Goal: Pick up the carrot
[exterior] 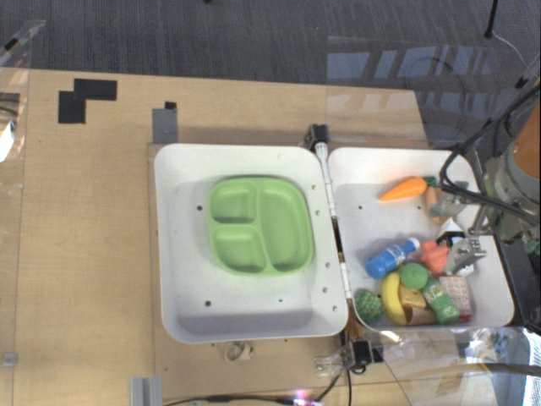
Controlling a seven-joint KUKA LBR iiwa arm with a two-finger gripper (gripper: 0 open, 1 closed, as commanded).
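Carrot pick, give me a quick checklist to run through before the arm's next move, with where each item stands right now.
1. Carrot in view, in the right bin: ok.
2. Carrot lying apart from the toy pile, bare bin floor around it: ok.
3. Gripper over the carrot: not ok, it sits nearer the pile by the blue bottle.
4. Carrot between the fingers: not ok.
5. Finger opening: cannot tell.
6. Green tray in the left bin, away from the path: ok.

Clearance around the carrot (pixel 404 189) in the right bin (pixel 355 176)

Bare floor lies left of and below it — the gripper (pixel 463 256) and the toy pile (pixel 414 290) crowd the lower right.
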